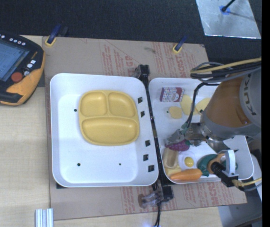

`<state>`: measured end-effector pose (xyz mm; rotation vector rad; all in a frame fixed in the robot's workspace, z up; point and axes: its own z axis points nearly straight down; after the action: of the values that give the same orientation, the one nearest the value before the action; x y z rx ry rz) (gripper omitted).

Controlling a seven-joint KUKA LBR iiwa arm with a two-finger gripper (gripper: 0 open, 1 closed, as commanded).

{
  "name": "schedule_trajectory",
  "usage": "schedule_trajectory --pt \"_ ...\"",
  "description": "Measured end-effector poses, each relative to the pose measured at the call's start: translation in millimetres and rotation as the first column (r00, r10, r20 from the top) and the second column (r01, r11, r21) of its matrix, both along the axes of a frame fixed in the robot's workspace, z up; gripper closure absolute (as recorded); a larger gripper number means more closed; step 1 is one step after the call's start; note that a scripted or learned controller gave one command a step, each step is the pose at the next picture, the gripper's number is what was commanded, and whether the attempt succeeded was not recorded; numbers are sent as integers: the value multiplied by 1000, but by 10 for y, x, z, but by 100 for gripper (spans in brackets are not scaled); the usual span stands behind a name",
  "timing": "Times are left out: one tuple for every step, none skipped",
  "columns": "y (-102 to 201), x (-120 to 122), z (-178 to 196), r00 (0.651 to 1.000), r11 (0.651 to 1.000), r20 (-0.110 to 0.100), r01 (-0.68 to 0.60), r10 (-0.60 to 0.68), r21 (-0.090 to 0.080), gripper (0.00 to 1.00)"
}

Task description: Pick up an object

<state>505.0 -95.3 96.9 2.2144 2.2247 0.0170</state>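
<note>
The surface (16, 141) carries a sheet of cardboard (101, 56) with two white bins side by side: the left bin (64, 126) holds a yellow divided plate (109, 117) toward its far half, and the right bin (161, 86) holds the toy food. The grey and orange arm (231, 105) comes in over the right bin's right edge, with its pincer (182, 138) low at the bin's middle, just above a purple piece (178, 147); how far it is open I cannot tell. A red-and-white carton (171, 94) lies at the far left corner, pale yellow pieces (175, 112) beside it, an orange carrot (187, 175) along the near edge, and a fried egg (188, 162) just behind that.
</note>
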Motion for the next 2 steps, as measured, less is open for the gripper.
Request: schedule_trajectory --pt "-19 -55 9 1000 1000 4 0 0 -3 0" --pt "-28 -26 155 1000 1000 11 0 0 -3 100"
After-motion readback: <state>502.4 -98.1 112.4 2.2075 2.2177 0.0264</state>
